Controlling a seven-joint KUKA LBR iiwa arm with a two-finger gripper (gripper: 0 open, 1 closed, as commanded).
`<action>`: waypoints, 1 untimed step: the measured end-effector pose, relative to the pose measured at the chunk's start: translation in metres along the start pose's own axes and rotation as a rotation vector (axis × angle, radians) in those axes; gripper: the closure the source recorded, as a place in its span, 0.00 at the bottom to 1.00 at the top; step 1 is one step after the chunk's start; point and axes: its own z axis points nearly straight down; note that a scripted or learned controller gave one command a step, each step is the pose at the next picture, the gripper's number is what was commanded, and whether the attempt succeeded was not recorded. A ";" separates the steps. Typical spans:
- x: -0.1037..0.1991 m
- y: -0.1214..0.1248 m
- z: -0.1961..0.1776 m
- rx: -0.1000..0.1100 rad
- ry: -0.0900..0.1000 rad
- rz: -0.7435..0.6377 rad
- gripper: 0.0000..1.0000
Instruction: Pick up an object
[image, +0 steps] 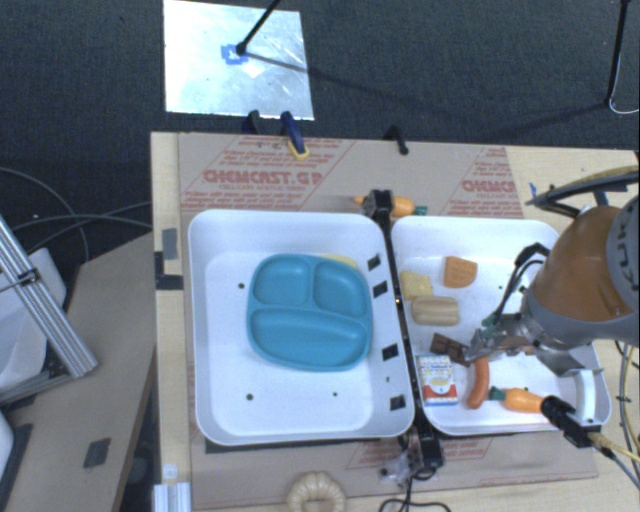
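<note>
The right bin (520, 240) holds several toy foods. An orange wedge (460, 271) lies near its back, with a pale yellow block (415, 285) and a beige roll (436, 311) to its left. Further forward are a dark brown piece (447, 348), a small red-and-white carton (437, 381), a red sausage (479, 384) and a carrot (521, 401). My gripper (487, 342) hangs low over the bin's front half, just above the sausage's top end and right of the brown piece. Nothing shows as held by it.
The left bin (215, 300) bears a blue divided plate (308, 310), with a yellowish thing (345, 262) peeking out behind it. The black divider (392, 300) runs between the bins. An orange item (401, 208) lies outside, behind the bins. My arm (585, 280) covers the right bin's right side.
</note>
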 end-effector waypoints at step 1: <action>0.002 0.002 -0.043 0.002 -0.004 -0.002 1.00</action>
